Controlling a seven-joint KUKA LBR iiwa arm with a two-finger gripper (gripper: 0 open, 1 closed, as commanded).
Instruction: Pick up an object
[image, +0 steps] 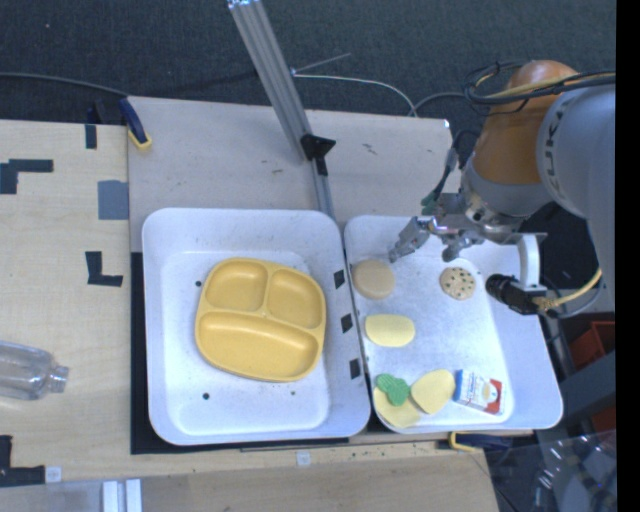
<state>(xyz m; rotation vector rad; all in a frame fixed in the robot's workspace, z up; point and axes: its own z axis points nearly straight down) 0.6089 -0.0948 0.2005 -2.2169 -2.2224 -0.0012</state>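
The right bin (520, 340) holds several small items. A tan round piece (375, 278) lies at its upper left and a chocolate-chip cookie (458, 283) at its upper right. A pale yellow oval (390, 330) sits below the tan piece. Along the front edge are a green piece (393, 388), a yellow chip-shaped piece (433, 391) and a small red-and-white carton (478, 391). My gripper (426, 249) hangs over the bin's upper part, between the tan piece and the cookie and slightly behind them. It is open, with nothing between its fingers.
The left bin (170, 400) holds a yellow divided plate (262, 318). A slanted aluminium pole (285, 95) comes down to the bins' back edge. A clear plastic bottle (30, 368) lies on the bench at far left. A blue-and-yellow clamp (135, 122) sits at the back left.
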